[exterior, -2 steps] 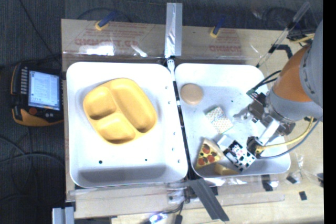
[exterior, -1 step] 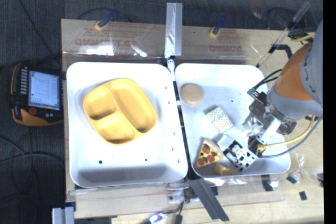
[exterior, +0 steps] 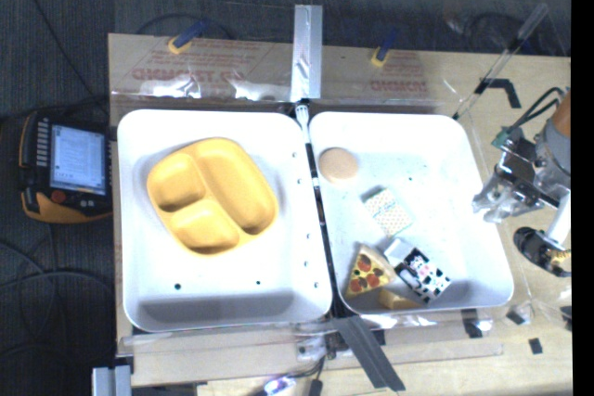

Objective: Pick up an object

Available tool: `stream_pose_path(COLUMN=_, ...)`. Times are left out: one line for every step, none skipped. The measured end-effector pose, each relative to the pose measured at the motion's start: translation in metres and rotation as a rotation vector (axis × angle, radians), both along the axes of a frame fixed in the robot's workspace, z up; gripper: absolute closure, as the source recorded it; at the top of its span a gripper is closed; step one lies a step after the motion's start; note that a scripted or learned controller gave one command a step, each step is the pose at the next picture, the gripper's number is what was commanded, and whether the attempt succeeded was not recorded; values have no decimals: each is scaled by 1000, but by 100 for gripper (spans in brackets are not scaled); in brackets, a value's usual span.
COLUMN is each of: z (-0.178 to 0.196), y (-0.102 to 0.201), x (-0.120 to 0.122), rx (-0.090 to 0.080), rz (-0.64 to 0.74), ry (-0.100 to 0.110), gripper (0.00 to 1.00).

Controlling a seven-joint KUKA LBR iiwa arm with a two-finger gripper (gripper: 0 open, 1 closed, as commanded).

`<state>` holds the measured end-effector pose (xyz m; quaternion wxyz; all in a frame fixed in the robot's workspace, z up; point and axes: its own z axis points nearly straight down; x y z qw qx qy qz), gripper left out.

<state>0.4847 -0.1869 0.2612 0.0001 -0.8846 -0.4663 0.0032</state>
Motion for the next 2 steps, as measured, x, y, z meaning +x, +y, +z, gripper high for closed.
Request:
stream_pose_path(z=70, y=-29, x=0, rx=-3, rz=-364, ry=0, gripper=100)
stream_pose_path(z=44, y=98, x=1, rx=2, rz=43, ry=0, gripper=100)
